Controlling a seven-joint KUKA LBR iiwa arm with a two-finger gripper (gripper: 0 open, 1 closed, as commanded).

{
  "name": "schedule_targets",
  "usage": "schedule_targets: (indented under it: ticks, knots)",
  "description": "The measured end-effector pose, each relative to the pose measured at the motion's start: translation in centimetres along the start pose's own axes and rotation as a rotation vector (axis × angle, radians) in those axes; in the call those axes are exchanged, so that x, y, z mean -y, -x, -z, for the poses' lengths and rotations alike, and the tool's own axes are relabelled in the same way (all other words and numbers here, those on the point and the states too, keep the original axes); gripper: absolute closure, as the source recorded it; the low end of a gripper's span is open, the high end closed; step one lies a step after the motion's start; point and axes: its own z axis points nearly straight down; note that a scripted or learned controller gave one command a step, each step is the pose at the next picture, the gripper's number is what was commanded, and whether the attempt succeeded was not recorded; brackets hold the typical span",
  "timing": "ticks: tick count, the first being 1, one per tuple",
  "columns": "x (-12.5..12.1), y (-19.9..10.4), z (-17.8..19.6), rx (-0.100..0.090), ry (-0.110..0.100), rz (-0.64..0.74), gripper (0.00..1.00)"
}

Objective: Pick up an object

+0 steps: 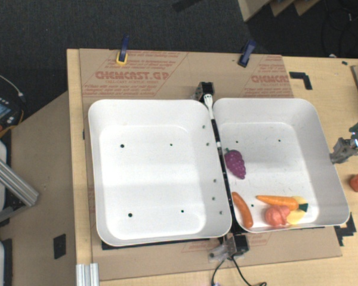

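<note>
Grapes, a small purple toy bunch, lie in the right bin near its left wall, a little right of the frame's centre and apart from the rest. Lower right in that bin sit a sausage, a carrot, a pink piece and a yellow piece, crowded together. The grapes look light, stiff and bumpy, likely plastic, so a pinch across the narrow middle should hold. The gripper sits at the right edge, outside the bin; how far open it is I cannot tell, and nothing shows in it
</note>
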Motion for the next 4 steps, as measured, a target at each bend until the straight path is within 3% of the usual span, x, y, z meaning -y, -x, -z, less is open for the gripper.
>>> schedule_targets:
  ticks: [1,2,3,4]
  knots:
    - [1.3,-1.2,-1.6,0.0,0.001,0.0,1.0]
    - [1.3,0.0,-3.5,0.001,0.0,0.0,1.0]
    - [1.3,0.0,-3.4,0.001,0.003,0.001,0.0]
    - [-8.4,-2.8,3.7,0.007,0.016,0.009,0.0]
